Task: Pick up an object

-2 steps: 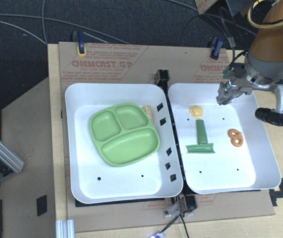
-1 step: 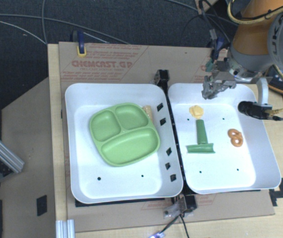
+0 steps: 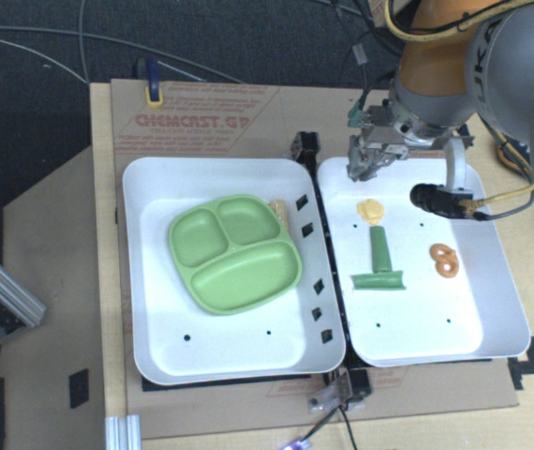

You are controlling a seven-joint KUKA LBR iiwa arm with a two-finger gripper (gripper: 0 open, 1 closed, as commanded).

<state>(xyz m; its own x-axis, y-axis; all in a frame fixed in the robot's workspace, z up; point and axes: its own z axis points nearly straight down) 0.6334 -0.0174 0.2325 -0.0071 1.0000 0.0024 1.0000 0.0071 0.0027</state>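
1. Your gripper (image 3: 372,157) hangs over the far edge of the right bin (image 3: 492,331), and nothing sits between its fingers; how wide they stand, you can't tell from here.
2. Nearest pick: the yellow piece (image 3: 370,210), just below the gripper on the bin floor.
3. Beside it lies the green tool (image 3: 378,262), with the pretzel (image 3: 445,260) off to its right.
4. Drop straight over one item, centred, so the fingers straddle it rather than nudge it away.
5. The green tray (image 3: 234,253) sits in the left bin (image 3: 155,336); it's probably too broad to grab.
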